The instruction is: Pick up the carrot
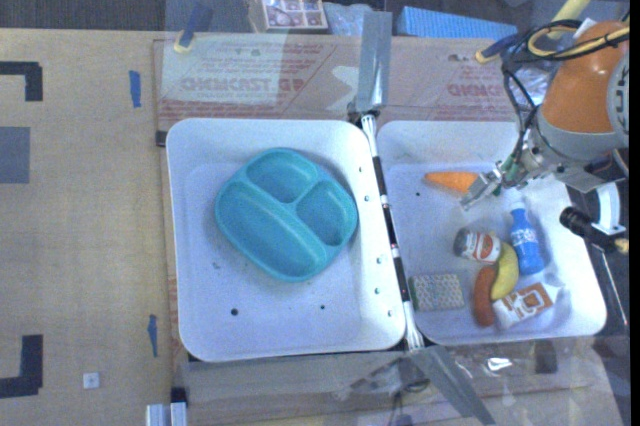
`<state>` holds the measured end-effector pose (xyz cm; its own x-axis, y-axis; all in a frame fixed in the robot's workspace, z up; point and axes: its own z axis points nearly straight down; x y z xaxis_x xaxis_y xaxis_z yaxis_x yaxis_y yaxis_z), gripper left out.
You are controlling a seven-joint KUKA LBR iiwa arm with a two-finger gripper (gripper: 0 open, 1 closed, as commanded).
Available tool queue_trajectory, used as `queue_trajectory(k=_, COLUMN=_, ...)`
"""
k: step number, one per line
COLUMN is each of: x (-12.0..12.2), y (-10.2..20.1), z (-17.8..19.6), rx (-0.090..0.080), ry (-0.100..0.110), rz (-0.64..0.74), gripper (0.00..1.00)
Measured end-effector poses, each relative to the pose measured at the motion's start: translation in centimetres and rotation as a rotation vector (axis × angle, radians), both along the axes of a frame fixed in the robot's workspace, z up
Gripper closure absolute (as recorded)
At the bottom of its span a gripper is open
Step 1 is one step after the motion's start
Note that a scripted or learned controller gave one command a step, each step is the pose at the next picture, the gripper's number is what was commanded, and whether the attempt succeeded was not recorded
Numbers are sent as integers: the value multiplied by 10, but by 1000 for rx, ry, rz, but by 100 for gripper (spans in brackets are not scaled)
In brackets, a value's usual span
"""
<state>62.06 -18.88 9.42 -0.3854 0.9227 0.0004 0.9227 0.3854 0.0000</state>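
Note:
The orange carrot [450, 181] lies on its side in the upper left part of the right bin [400, 149]. My gripper [484, 189] hangs low at the carrot's right end, reaching in from the right below the arm's orange band. It is touching or almost touching that end, and the carrot still rests on the bin floor.
Below the carrot in the right bin lie a small can [477, 244], a blue bottle [525, 240], a banana [507, 271], an orange sausage-like piece [484, 295], a small carton [527, 303] and a grey sponge [438, 291]. A teal divided plate [288, 212] sits in the left bin [190, 244].

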Motion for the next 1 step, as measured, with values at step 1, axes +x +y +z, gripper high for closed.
queue_trajectory(k=1, x=1, y=-1, z=11, rx=-2, ry=-4, rz=-2, gripper=100)
